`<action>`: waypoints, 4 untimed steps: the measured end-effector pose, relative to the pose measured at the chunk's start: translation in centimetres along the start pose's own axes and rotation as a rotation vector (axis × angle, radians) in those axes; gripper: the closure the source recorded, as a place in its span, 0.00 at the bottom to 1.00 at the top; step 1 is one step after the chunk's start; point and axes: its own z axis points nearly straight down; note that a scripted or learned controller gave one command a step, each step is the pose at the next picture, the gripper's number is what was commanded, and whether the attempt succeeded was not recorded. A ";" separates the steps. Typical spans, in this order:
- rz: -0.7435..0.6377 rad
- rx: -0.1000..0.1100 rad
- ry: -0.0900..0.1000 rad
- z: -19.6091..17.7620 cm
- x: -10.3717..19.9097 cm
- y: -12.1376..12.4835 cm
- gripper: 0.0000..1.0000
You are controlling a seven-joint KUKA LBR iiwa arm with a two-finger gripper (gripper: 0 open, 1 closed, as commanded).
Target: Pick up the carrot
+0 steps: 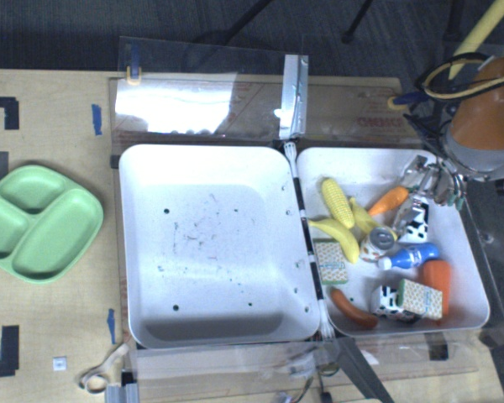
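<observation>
The carrot (389, 200) lies in the right bin (475, 309), in its far half, tilted with its thick end toward the far right corner. The gripper (423, 185) is positioned at the far right corner of this bin, just beside the carrot's thick end; whether it touches the carrot cannot be determined, and the state of the gripper cannot be determined either. A corn cob (338, 201) lies to the left of the carrot, with a banana (339, 236) beside it toward the near edge. A blue bottle (407, 257) lies near the bin's centre. A red sausage (353, 307) rests along the near edge. The left bin (151, 175) adjoins the right bin. A green divided plate (38, 222) sits on the desk (42, 107) near its left edge.
</observation>
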 end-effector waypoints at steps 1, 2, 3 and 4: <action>-0.245 -0.001 0.004 0.0 -0.3 3.9 0.00; -0.427 0.001 0.007 0.1 -0.5 4.8 0.00; -0.588 -0.001 -0.001 -5.9 -2.9 1.0 0.00; -0.800 0.003 -0.015 -2.7 -3.3 1.2 0.00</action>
